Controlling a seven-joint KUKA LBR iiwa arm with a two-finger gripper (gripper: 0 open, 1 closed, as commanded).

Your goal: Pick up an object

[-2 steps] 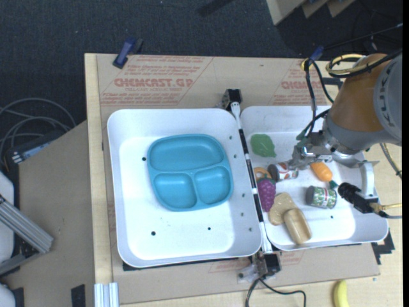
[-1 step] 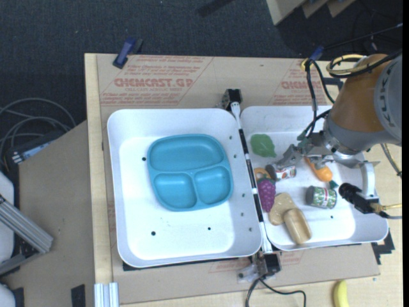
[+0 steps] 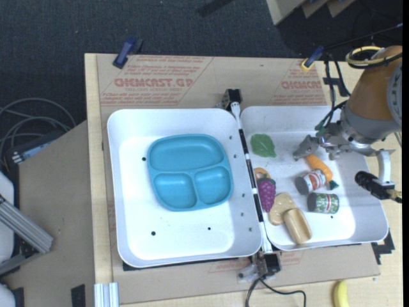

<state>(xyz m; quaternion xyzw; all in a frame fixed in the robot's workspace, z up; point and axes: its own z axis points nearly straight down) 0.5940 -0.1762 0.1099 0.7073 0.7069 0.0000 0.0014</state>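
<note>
The right bin point(image 3: 367, 226) holds several toy foods. A green leaf point(image 3: 262, 146) lies at its far left. An orange carrot point(image 3: 319, 165) lies near the middle, with a small white and red can point(image 3: 311, 181) and a green-labelled can point(image 3: 323, 203) just in front of it. Purple grapes point(image 3: 266, 192), a tan bread piece point(image 3: 280, 207) and a tan cylinder point(image 3: 298, 226) sit along the near left. My gripper point(image 3: 317, 147) hangs low over the bin, directly behind the carrot and close to it. Nothing visibly sits in its grasp.
The left bin point(image 3: 128, 235) bears a blue divided plate point(image 3: 190, 171). A black clamp point(image 3: 233, 98) sits on the wall between the bins. The arm's orange band point(image 3: 370, 91) and a black cable point(image 3: 377, 185) overhang the right bin's far right side.
</note>
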